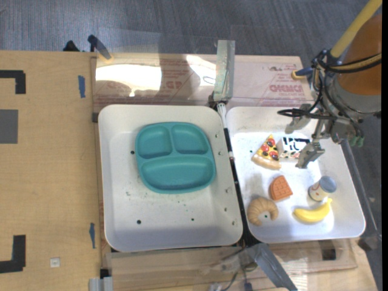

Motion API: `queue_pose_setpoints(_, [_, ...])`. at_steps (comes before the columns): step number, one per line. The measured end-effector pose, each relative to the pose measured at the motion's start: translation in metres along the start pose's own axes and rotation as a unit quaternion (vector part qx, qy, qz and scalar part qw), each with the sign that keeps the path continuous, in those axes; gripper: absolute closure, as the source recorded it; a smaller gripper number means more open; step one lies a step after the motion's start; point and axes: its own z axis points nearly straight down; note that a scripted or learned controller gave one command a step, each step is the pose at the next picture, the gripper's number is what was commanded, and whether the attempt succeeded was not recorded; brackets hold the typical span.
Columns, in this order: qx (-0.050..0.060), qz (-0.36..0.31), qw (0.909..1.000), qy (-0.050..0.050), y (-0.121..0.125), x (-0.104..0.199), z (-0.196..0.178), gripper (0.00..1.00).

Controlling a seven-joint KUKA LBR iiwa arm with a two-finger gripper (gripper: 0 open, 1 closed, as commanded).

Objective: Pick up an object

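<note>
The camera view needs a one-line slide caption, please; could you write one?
Gripper open above right bin of toy foods; teal divided plate in left bin.

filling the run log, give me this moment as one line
arm: over right bin | gripper: open, above pizza, holding nothing | also there: waffle, croissant, banana | left bin: teal tray

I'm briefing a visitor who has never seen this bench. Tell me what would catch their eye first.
The teal divided plate stands out most, lying alone in the left bin. Next come the toy foods in the right bin: a pizza slice, a croissant and a banana, with the gripper above them.
</note>
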Motion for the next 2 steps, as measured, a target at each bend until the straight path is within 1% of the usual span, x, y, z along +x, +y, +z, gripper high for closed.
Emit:
queue_pose_setpoints(1, [0.000, 0.197, 0.9803, -0.004, 0.033, -0.011, 0.126, 0.00])
queue_pose_setpoints(2, [0.000, 0.196, 0.9805, -0.013, 0.033, -0.016, 0.111, 1.00])
